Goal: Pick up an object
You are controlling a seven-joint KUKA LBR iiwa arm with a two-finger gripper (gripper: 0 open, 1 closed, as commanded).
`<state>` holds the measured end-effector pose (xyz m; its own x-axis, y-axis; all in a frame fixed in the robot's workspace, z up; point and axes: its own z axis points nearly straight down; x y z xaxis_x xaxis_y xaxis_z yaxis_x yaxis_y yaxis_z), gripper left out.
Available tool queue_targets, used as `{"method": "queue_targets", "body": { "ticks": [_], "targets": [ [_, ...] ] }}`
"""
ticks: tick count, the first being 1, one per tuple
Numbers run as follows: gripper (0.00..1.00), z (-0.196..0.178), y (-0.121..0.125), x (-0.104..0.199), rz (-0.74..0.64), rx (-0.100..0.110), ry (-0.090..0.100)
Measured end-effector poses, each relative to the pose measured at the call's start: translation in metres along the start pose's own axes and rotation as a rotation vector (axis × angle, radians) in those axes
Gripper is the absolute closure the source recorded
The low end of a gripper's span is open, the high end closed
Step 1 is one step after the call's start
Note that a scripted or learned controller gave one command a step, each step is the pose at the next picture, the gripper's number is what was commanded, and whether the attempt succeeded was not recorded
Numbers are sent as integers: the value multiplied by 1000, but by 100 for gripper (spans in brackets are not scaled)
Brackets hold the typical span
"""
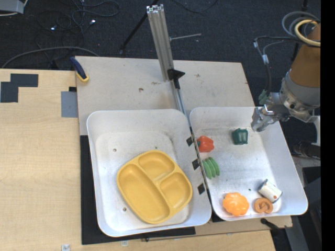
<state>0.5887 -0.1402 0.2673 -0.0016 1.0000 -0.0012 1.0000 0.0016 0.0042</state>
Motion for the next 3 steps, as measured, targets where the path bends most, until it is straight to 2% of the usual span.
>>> {"method": "queue_targets", "body": {
  "ticks": [1,3],
  "targets": [
    [100,6,-10,61,-3,8,4],
    [100,32,-27,160,-3,9,3]
  ]
}}
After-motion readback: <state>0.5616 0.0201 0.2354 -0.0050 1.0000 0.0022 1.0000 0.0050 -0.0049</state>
